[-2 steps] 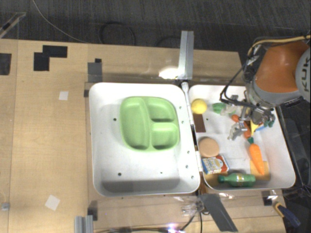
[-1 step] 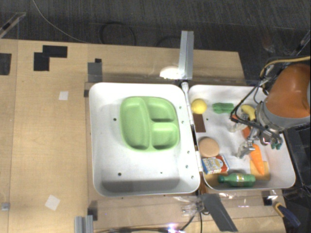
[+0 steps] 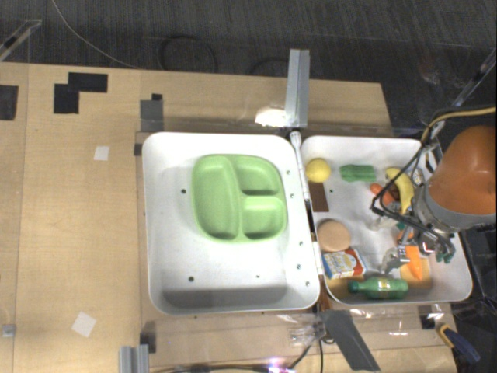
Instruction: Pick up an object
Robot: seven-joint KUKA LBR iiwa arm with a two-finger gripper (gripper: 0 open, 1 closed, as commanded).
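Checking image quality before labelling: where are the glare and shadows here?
Camera view: a bright glare spot on the bench behind the bins; soft shadow along the left bin near its front wall; the small items under the gripper look cluttered and hard to separate.

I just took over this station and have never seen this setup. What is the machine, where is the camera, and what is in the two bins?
One fixed camera looks down at a slant on a bench. The grey arm with an orange band reaches in from the right; its gripper hangs low over the right bin. That bin holds small toy foods: a yellow lemon, a green piece, a banana, a tan round piece, a small carton and a green bottle. The left bin holds a green divided tray. I cannot tell whether anything is held.
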